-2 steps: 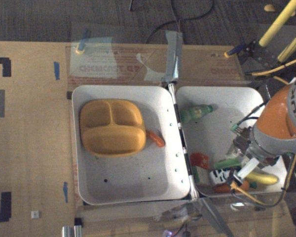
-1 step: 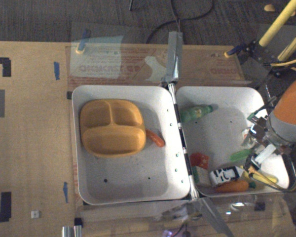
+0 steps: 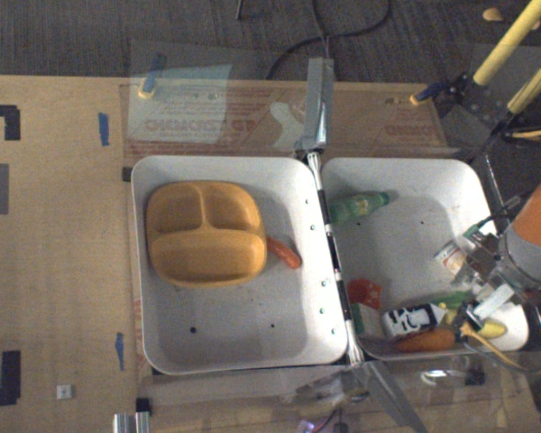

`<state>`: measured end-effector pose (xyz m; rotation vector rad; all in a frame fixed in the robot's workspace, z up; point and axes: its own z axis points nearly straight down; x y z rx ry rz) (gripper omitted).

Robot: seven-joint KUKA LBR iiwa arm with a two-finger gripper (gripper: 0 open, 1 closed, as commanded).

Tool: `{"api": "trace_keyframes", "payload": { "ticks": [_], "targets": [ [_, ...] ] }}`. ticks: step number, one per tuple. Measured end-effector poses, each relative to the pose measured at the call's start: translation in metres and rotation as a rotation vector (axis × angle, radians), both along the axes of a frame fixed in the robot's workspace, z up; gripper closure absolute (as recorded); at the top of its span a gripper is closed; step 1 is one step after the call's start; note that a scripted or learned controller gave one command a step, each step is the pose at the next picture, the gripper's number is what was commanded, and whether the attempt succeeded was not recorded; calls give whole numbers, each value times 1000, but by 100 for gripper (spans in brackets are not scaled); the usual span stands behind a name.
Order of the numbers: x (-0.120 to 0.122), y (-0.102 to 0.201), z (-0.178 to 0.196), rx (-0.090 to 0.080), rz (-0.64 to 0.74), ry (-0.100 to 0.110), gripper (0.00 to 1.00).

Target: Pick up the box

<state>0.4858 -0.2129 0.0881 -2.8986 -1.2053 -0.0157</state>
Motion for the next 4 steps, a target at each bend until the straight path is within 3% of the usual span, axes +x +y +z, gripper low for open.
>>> {"api": "trace_keyframes", "payload": {
  "ticks": [1, 2, 3, 4],
  "targets": [
    [-1, 0, 0, -3, 27, 0, 100],
    [4, 65, 37, -5, -82, 8, 100],
    [-6, 130, 163, -5, -107, 11, 100],
    [2, 109, 27, -12, -246, -20, 100]
  ]
}}
